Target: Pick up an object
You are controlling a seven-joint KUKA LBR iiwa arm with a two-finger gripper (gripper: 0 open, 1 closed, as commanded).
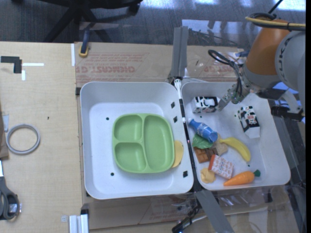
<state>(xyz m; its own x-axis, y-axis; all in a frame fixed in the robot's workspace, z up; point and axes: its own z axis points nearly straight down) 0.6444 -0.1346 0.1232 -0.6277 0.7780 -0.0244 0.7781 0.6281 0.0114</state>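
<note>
We are looking at a robotics lab: two shallow white bins are sitting on a plywood bench over flattened cardboard, an office chair base is standing on carpet behind the bins, and a tape roll is lying left of them.
</note>
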